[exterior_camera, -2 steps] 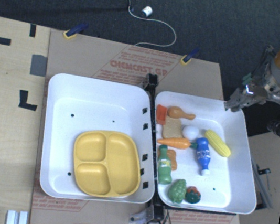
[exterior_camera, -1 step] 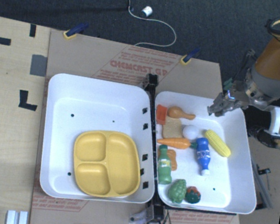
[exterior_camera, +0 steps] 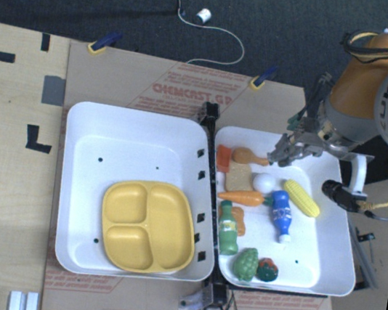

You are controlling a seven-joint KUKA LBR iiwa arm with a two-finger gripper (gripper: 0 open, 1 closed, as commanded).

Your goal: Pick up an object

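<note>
Grey-fingered gripper [exterior_camera: 282, 156] poised over right bin [exterior_camera: 322, 271], just beside white egg [exterior_camera: 264, 181] and drumstick [exterior_camera: 247, 156]; grasping nothing; jaws perhaps slightly parted, cannot tell.

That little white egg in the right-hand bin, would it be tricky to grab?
Probably. The white egg looks smooth and rounded, so it may slip from the gripper or roll if nudged. The carrot and blue bottle lying close might stop it.

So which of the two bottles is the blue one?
The blue bottle lies in the middle of the right bin, beside the yellow corn. The other, the green bottle, lies along that bin's left wall.
</note>
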